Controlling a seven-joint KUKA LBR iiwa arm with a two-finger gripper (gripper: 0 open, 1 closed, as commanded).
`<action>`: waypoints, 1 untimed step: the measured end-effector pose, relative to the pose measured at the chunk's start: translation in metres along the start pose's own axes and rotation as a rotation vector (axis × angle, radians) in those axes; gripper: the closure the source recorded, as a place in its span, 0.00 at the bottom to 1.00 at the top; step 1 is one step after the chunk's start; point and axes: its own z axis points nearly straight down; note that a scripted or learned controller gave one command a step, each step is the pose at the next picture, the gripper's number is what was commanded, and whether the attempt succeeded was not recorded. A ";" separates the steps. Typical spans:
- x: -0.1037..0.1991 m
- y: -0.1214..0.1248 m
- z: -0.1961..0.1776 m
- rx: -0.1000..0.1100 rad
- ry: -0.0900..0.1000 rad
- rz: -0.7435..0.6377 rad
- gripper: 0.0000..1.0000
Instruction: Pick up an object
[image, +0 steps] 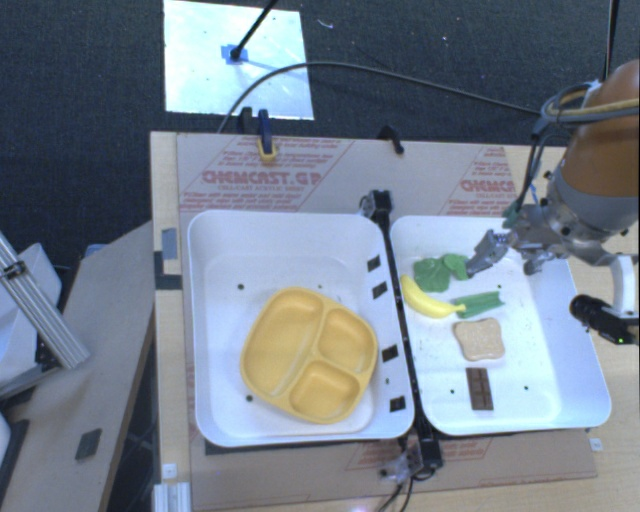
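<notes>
— What lies around you, biggest first?

— Two shallow white plastic bins. The left bin (215, 300) sits well off to my left; I hang over the upper part of the right bin (570, 390). In that far bin rests a yellow three-compartment plastic tray (308, 353).

— And under your gripper?

— My gripper (490, 252) hovers by a green leafy toy lettuce piece (440, 270), just to its left and slightly below. Further below lies a yellow toy banana (427, 299), with a green bean-shaped toy (478, 302) beside it. Lower still, a tan toast-shaped slice (480, 341), then a small brown chocolate-bar piece (480, 388).

— Are you holding anything?

— Nothing sits between my fingers. Whether the jaws are apart or together, I cannot tell from here.
</notes>
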 end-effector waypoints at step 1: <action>0.000 0.002 -0.006 -0.012 -0.001 -0.002 0.00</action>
